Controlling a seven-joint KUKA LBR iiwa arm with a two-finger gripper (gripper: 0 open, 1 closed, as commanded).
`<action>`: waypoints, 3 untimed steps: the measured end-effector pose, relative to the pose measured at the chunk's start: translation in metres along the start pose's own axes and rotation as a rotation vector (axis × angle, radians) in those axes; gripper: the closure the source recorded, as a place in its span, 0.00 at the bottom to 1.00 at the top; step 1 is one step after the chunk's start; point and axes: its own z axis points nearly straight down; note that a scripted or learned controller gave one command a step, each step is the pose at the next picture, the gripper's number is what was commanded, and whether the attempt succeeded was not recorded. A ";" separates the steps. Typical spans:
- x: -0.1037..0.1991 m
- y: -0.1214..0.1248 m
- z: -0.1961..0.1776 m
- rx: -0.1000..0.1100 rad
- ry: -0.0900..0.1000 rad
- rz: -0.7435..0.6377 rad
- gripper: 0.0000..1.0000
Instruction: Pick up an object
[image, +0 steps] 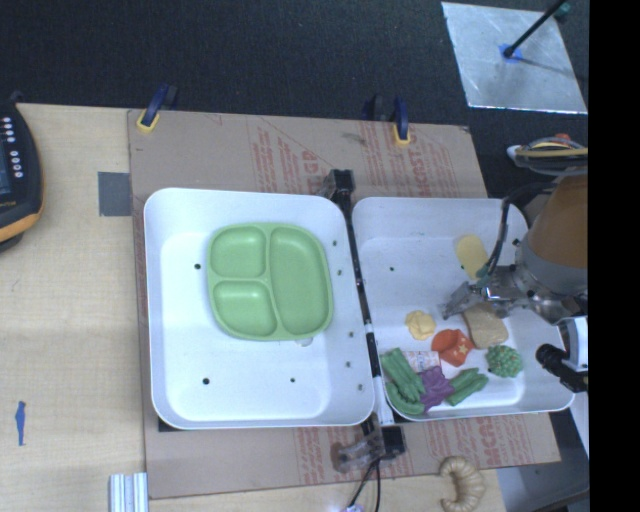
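**Q:** What is shown in the camera view, and where is the thing to be picked?

**A:** Two white bins are seen from above. A green divided plate (270, 280) is held in the left bin (175, 300). A cluster of toy foods is held in the right bin (400, 225): a yellow piece (470, 255), a small yellow lump (420, 324), a tan slab (487, 327), a red piece (453, 346), a broccoli floret (504, 361), and green and purple vegetables (425, 385) near the front wall. The gripper (478, 294) is lowered among them, just above the tan slab and just below the yellow piece. Whether the claw is spread or closed cannot be told; nothing is visibly held.

**Q:** What could go wrong from here?

**A:** The items are packed closely. A neighbour could be nudged or pinched along with the target, or a rounded piece could be squeezed out sideways. An empty closure is also judged possible.

**Q:** How is the nearest candidate oriented?

**A:** The yellow piece is laid with its long axis roughly from the bin's back toward its front. The tan slab appears blocky, and no clear long axis can be read.
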 end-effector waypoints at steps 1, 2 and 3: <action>-0.002 0.002 -0.014 -0.005 -0.002 0.000 1.00; -0.002 0.001 -0.013 -0.004 -0.002 -0.002 0.00; -0.022 0.069 -0.001 -0.006 0.001 0.001 0.00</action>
